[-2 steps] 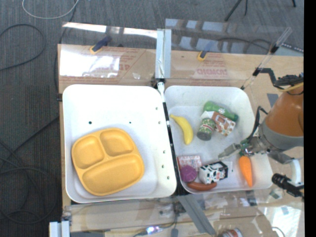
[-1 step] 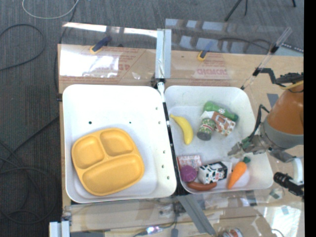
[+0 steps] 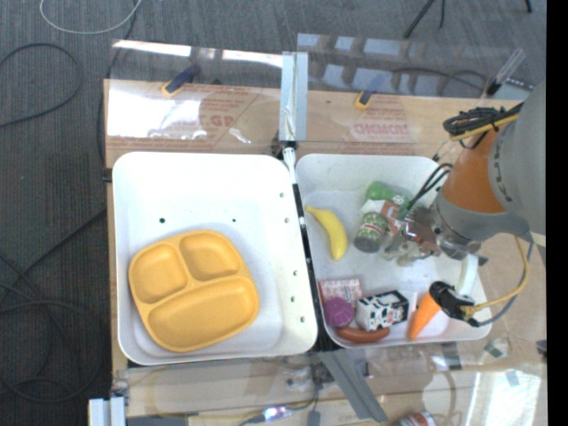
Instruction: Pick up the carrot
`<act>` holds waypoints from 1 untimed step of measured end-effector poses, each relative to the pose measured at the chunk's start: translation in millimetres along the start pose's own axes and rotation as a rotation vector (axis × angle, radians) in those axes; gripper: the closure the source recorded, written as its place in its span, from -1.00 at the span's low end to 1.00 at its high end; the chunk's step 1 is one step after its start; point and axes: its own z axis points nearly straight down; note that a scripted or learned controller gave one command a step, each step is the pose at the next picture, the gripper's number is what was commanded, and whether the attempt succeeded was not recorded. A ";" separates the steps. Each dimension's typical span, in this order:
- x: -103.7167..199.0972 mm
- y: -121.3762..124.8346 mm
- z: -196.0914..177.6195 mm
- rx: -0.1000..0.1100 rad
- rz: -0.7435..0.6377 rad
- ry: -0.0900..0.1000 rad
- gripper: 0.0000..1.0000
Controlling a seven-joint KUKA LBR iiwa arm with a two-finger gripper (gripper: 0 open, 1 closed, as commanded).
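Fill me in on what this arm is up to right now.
The arm reaches in from the right over the right bin, its gripper low among the items near a small can. The carrot it is meant to pick up lies apart from the gripper, near the bin's front right corner, beside a toy cow. A banana lies in the same bin. The left bin holds a yellow divided plate.

Carrot (image 3: 424, 317) in right bin (image 3: 312, 238), tray (image 3: 193, 288) in left bin (image 3: 204, 171)
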 end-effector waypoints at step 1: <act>-0.9 -0.9 1.5 0.003 0.001 -0.002 -1.00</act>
